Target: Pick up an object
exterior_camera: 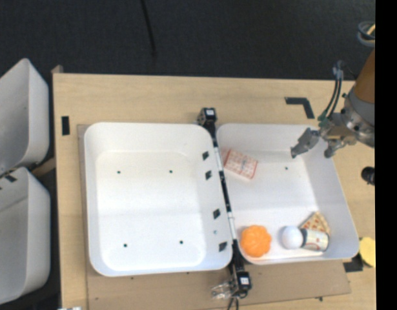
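Gripper (pixel 316 145) hangs over the right bin's (pixel 327 186) far right corner, its two fingers spread apart with nothing between them. Below lie a patterned packet (pixel 240 164) by the divider, and an orange ball (pixel 255 239), white ball (pixel 290 237) and cup (pixel 315 239) along the near wall.

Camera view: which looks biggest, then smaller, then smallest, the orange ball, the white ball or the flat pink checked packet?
1. Flat pink checked packet and round orange ball: they look about alike, so no ranking between them.
2. Small white ball: clearly the smallest.
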Robot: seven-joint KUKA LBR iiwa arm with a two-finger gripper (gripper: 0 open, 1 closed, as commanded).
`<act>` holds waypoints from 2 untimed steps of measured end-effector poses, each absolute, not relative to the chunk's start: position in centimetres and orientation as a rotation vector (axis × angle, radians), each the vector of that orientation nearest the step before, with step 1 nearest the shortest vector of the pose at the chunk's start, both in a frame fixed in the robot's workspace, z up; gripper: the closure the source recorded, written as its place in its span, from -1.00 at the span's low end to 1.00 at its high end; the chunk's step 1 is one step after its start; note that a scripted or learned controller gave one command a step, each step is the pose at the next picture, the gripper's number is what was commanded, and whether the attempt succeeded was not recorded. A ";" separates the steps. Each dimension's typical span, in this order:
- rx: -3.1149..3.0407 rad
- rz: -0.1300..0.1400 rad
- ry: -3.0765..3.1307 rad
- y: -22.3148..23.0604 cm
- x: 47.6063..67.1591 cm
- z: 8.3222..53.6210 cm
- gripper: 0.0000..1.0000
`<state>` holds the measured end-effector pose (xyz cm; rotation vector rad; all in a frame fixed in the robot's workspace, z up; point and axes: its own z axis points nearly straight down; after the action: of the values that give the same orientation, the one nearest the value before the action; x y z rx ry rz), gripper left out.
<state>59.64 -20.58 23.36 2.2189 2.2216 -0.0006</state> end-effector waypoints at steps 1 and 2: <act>2.216 -0.001 2.228 -13.9 58.2 22.2 -1.00; 2.202 0.019 2.218 -9.1 62.5 43.3 -1.00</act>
<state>62.49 -9.11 43.26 2.2017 2.2180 0.0189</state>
